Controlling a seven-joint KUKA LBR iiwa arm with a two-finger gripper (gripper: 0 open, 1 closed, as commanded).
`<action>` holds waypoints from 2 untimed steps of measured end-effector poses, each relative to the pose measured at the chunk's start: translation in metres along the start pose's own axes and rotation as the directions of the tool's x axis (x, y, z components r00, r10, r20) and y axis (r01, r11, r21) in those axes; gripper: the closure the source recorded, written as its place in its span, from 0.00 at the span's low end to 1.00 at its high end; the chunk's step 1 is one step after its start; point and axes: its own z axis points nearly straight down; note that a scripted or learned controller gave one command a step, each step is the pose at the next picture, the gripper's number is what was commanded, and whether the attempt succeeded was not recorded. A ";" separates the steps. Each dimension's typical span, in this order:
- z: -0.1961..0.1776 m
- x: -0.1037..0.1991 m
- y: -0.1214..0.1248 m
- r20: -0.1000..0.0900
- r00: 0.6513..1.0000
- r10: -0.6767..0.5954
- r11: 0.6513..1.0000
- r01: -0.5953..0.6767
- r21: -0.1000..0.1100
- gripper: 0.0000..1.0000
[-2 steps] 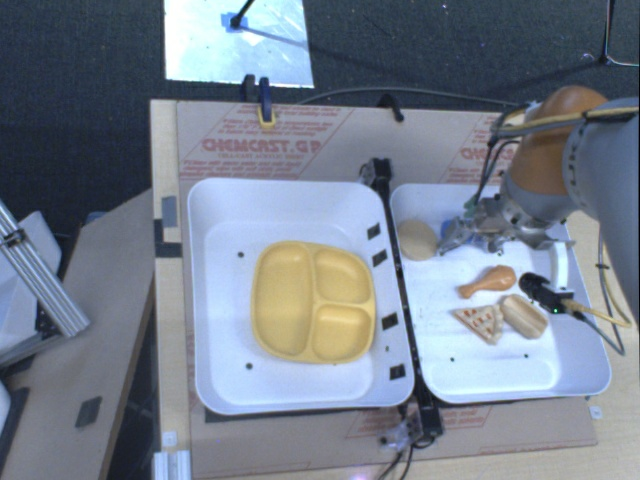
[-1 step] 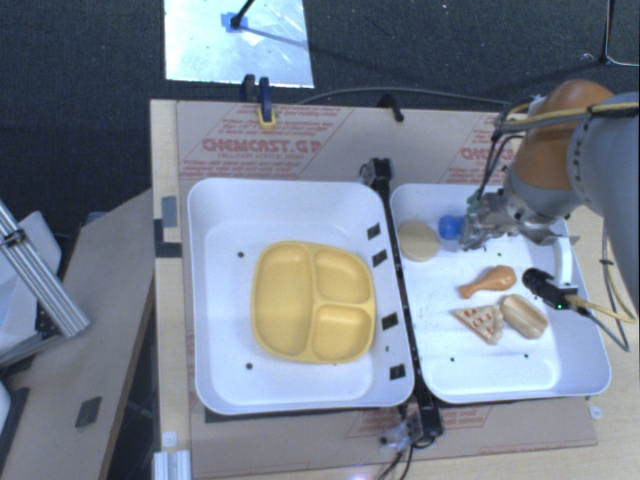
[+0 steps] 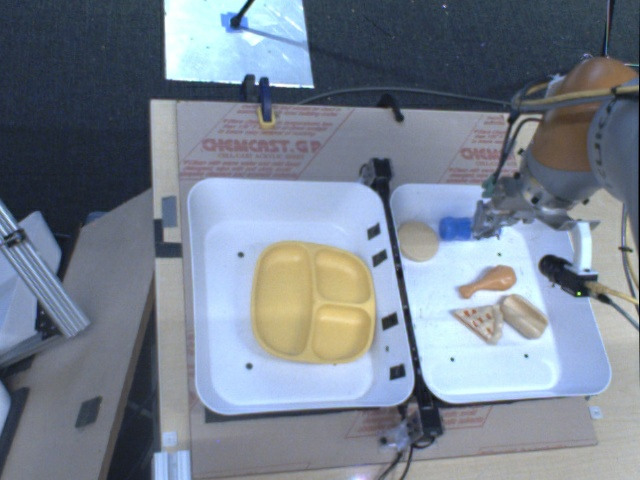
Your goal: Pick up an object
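Gripper [image 3: 487, 220] low in the right bin [image 3: 580, 373], fingertips at the right side of the blue cup [image 3: 455, 229] lying beside the round bun [image 3: 419, 240]; finger spread and any contact cannot be told

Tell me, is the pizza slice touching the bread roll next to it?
Touching: the camera view shows the pizza slice meeting the bread roll with no white gap.

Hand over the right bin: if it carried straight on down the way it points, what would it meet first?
Most likely the small blue object, lying just beside the hand on the right bin's floor. Depth is unclear from this slanted view, so it might instead land on bare floor next to it.
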 end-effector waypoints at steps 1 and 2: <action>-0.064 0.005 0.003 0.001 1.000 -0.005 1.000 0.005 -0.004 1.00; -0.127 -0.001 0.004 0.001 1.000 -0.005 1.000 0.005 -0.003 1.00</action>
